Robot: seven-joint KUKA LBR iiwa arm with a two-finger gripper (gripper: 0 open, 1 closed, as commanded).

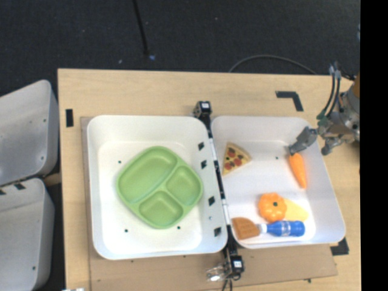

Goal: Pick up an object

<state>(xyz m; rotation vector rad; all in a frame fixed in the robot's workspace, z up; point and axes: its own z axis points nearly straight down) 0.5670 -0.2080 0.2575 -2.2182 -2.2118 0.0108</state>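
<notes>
Over in the left bin (100,180) you see a green plate (159,187). Going right, the carrot (297,169) lies in the right bin (327,214), its long side running 11 to 5 o'clock. Your gripper (318,141) hangs open, one finger almost touching the carrot's top, the carrot at its 7 o'clock.

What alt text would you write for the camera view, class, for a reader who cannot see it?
A robot gripper hovers at the right bin's far right edge, just above a toy carrot. That bin also holds a pizza slice, a pumpkin and a blue bottle; the left bin holds a green divided plate.
</notes>
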